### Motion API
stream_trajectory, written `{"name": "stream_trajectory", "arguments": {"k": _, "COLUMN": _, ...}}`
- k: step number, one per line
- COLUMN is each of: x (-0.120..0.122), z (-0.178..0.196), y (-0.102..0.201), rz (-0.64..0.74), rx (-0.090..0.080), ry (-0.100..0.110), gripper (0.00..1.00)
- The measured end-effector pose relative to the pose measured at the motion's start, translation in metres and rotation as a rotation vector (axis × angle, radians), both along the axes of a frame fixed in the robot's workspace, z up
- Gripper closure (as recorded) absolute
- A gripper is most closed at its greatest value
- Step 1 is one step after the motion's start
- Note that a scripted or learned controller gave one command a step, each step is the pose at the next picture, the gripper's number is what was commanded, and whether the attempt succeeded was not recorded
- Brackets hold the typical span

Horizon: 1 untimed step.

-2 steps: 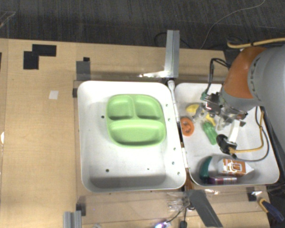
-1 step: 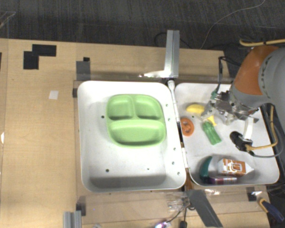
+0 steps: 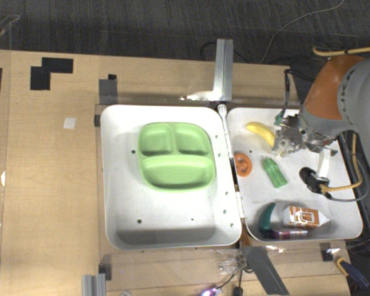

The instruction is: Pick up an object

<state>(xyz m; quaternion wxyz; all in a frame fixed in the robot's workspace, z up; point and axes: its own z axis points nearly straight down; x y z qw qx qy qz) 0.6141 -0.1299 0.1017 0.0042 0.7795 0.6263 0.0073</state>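
No label I can read on the orange carton (image 3: 303,216). Right bin (image 3: 351,224) holds it; banana (image 3: 261,132) just beside my tool (image 3: 285,142), grip state I cannot tell. Left bin (image 3: 120,165) holds a green tray (image 3: 174,155)

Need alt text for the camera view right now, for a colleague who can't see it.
The gripper hangs low in the right bin beside a banana, above a green bottle. A small carton lies nearer. The left bin holds a green divided tray.
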Motion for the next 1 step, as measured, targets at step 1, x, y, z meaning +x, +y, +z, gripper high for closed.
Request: {"name": "stream_trajectory", "arguments": {"k": 1, "x": 0.0003, "z": 0.0002, "y": -0.0001, "rz": 0.000, "rx": 0.000, "ry": -0.001, "gripper": 0.00}}
